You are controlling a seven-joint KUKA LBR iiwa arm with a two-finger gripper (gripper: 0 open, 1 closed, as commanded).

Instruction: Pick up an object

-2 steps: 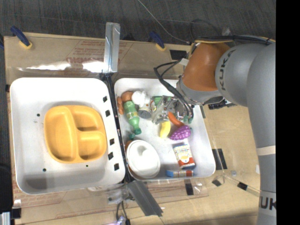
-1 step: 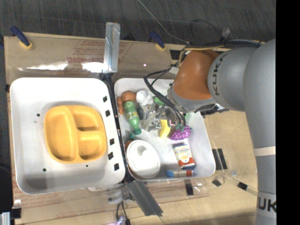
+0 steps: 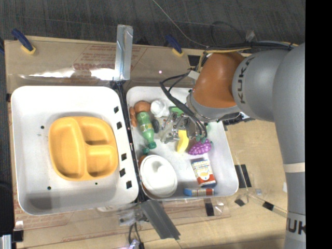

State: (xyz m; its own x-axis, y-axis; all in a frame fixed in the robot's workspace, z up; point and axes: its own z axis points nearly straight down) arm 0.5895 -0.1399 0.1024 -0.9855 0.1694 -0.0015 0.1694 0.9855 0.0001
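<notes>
The grey arm [image 3: 275, 82], with its orange band [image 3: 218, 82] above the wrist, rises closest to the lens and reaches in from the right over the right bin [image 3: 231, 162]. Its gripper [image 3: 179, 126] hangs low over the middle of that bin, among the clutter; the metal fingers are tangled visually with the objects under them, so whether the jaws are open or closed cannot be told, and nothing can be seen held between them. Just beside the gripper lies a yellow banana-like piece [image 3: 181, 140], and next to that, toward the bin's right wall, a purple bunch of grapes [image 3: 199, 148]. A green bottle [image 3: 146, 127] lies along the bin's left wall, with a brown rounded item [image 3: 141, 107] near the far left corner and a small white object [image 3: 157, 108] beside it. A white bowl [image 3: 158, 174] sits in the near left corner of the right bin. A small carton with a red and white label [image 3: 203, 171] rests near the bin's near right corner, and a marker-like stick [image 3: 199, 192] lies along the near wall. The left bin [image 3: 26, 154] carries a yellow divided tray [image 3: 83, 147] about its middle, well apart from the gripper. Both bins stand side by side on the bench [image 3: 259, 139], their inner walls touching.
</notes>
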